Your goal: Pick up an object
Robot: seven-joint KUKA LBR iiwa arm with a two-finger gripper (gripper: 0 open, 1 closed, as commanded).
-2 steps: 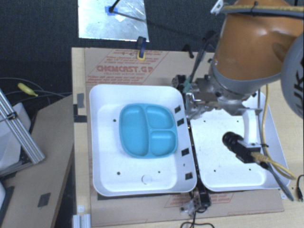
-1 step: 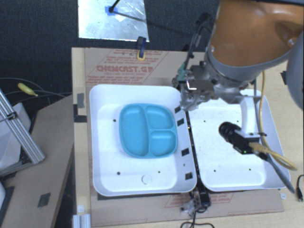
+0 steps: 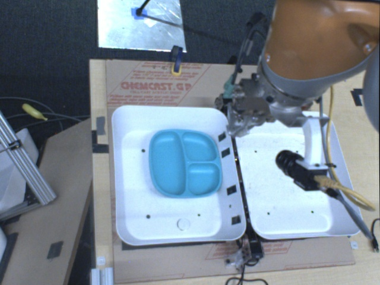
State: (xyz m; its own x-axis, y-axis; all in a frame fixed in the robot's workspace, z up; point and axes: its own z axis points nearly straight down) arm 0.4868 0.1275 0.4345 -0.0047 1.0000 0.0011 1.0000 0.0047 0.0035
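Observation:
A blue divided plate [image 3: 183, 162] with three compartments lies flat in the middle of the left bin [image 3: 122, 177]. A small pale round thing [image 3: 183, 223] rests near that bin's front wall. My gripper [image 3: 236, 122] hangs over the back end of the divide between the two bins, just right of the plate's far right corner. It is seen from above, under the grey wrist and orange band. Nothing is visible between its tips. The arm covers the back of the right bin [image 3: 291, 221].
Both bins sit on a cardboard sheet [image 3: 160, 82]. A shiny metal plate [image 3: 139, 16] lies behind it, with a yellow and blue clip [image 3: 176, 61] at its near edge. An aluminium frame [image 3: 24, 171] stands at the far left.

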